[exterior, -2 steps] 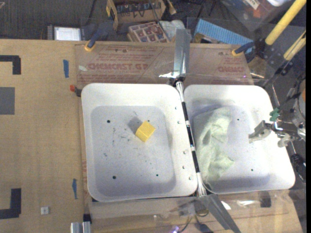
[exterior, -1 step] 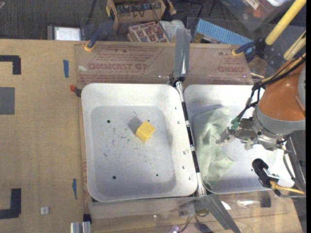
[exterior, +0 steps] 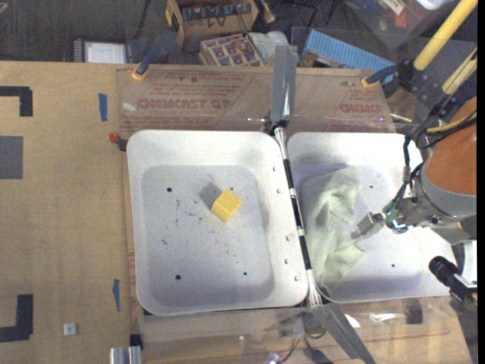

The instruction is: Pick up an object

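Arm: we see the grey arm (exterior: pixel 447 177) with its orange band reaching in from the right edge, over the right bin (exterior: pixel 394 279).

Gripper: our gripper (exterior: pixel 367 227) sits low over the right bin, its tip at the right-hand edge of the pale green cloth (exterior: pixel 332 222).

Tool state: we cannot tell how the tool is set; the tip is small and blurred against the cloth, and we see nothing clearly caught in it.

Cloth: it lies crumpled in the left half of the right bin, running from near the top wall down toward the bottom left corner, its long axis roughly top to bottom in the view.

Yellow block (exterior: pixel 226 205): it rests alone near the middle of the left bin (exterior: pixel 151 279), well apart from the gripper, with the divider between the bins in the way.

Key relation: the cloth lies just to the view's left of the tip, touching it or nearly so, while the block is far off across the divider. We judge the cloth the nearer candidate by a wide margin.

Next move, as we judge it: a short reach leftward and down onto the cloth's bunched folds, then a lift.

Risk: thin fabric may slip out, or only a corner may come up.
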